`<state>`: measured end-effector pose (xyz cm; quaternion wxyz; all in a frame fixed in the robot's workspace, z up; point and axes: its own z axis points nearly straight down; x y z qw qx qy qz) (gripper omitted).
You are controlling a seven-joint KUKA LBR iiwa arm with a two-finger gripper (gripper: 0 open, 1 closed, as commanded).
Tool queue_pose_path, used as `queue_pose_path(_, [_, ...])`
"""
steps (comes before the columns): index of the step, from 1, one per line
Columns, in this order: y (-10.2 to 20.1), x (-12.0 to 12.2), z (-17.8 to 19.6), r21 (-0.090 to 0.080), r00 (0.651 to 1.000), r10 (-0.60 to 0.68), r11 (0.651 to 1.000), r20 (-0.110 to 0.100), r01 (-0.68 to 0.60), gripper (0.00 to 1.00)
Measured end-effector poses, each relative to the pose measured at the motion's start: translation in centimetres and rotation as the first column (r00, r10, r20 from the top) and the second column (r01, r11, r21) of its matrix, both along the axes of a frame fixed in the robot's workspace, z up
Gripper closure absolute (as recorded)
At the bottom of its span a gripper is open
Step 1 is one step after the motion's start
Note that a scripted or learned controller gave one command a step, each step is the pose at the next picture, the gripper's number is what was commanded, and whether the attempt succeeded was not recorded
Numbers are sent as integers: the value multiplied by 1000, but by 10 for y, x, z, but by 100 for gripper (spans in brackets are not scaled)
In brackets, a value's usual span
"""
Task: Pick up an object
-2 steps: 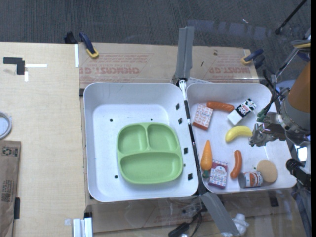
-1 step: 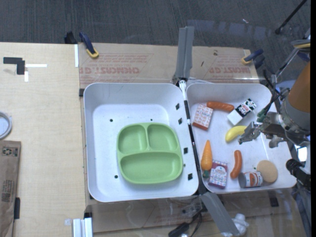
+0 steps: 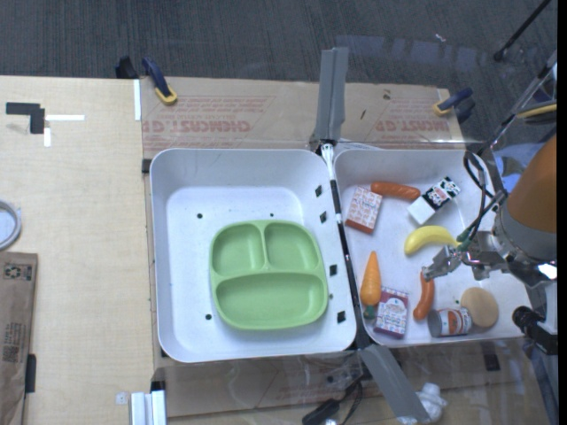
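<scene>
My gripper [image 3: 442,264] hangs over the right bin [image 3: 347,162], reaching in from the right, open with nothing between its fingers. It sits just below a yellow banana [image 3: 430,238] and just above a small red sausage [image 3: 425,297]. Close by lie a tin can [image 3: 450,322] and a tan round bun [image 3: 479,306]. Further left lie an orange carrot [image 3: 370,277] and a small red-and-white box [image 3: 392,312]. At the back of the bin are a patterned carton [image 3: 363,209], an orange-red sausage [image 3: 394,189] and a black-and-white milk carton [image 3: 438,195].
The left bin [image 3: 168,237] holds a green divided plate [image 3: 267,273]. A raised rim [image 3: 337,228] separates the two bins. Cables [image 3: 485,193] hang along the arm at the right bin's far side. Cardboard [image 3: 230,113] lies behind the bins.
</scene>
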<state>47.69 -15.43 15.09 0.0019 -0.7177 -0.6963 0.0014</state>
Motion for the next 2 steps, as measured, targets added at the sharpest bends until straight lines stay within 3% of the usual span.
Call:
queue_pose_path(1, [58,3,-56,-3,994,105,995,10,-105,0])
queue_pose_path(2, [58,3,-48,0,995,101,995,9,-101,100])
